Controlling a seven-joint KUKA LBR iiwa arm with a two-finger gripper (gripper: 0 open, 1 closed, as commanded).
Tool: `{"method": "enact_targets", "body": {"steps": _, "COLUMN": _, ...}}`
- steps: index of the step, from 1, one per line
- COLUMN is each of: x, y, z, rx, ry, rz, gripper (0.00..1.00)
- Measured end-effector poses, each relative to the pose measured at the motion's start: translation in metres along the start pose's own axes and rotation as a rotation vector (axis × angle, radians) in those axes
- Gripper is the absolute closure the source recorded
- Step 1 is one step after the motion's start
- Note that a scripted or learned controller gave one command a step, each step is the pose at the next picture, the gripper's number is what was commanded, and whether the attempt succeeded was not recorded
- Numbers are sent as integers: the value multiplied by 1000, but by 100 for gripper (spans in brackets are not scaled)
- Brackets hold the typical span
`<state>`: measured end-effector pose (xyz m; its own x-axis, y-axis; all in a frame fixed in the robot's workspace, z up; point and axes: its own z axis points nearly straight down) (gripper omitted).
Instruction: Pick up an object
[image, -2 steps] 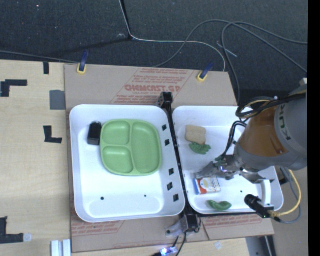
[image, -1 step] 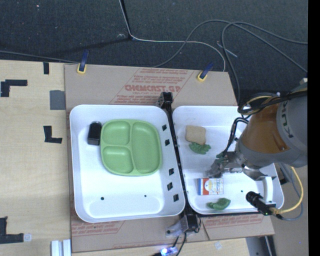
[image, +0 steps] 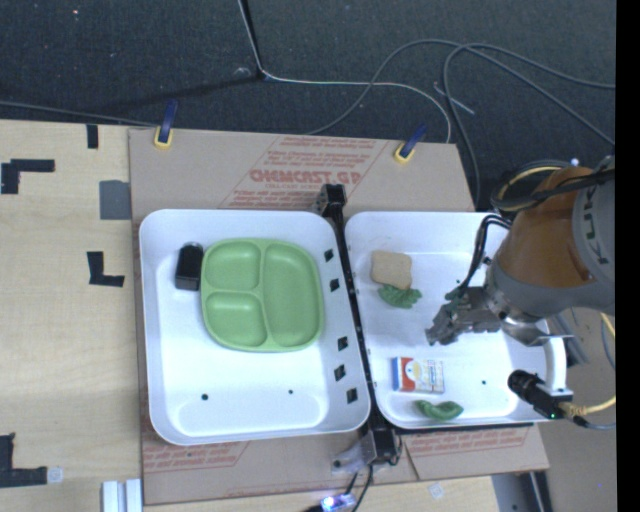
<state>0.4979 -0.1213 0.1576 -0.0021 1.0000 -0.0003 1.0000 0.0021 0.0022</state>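
Observation:
The right bin (image: 440, 228) holds a tan block (image: 391, 268) near its back left, a green leafy piece (image: 400, 295) just below that, a small white carton with red and blue print (image: 417, 375), and a green pod-like item (image: 438, 408) at the front edge. My gripper (image: 442, 330) hangs low over the middle of this bin, right of the leafy piece and above the carton. Nothing shows between its fingers. The arm's orange band (image: 545, 235) rises to the right.
The left bin (image: 165, 330) carries a green divided plate (image: 263, 294) and a small black block (image: 189, 266) beside it. A black clip strip (image: 345, 300) joins the two bins. Cables lie on the dark floor behind the bench.

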Motion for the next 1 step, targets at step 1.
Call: {"method": "enact_targets", "body": {"steps": 1, "x": 1, "y": -4, "z": -44, "rx": -1, "ry": 0, "rz": 1, "gripper": 100}}
